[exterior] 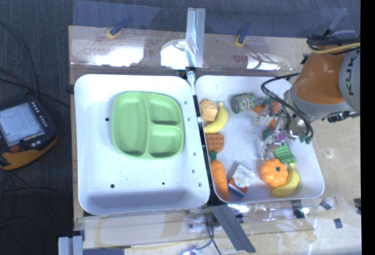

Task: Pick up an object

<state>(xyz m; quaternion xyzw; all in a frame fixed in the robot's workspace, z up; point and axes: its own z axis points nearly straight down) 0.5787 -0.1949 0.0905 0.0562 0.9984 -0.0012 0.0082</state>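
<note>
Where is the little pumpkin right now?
The pumpkin sits in the right bin, near its front right corner, touching a banana and just below the gripper.

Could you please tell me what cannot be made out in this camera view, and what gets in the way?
- Gripper: its fingers blur into the clutter in the right bin, so their state is unreadable.
- Small red and green items under the gripper: partly covered by it, too blurred to name.
- Can: label too small to read.
- Carton: print too small to read.
- Arm: cut off by the right edge.
</note>
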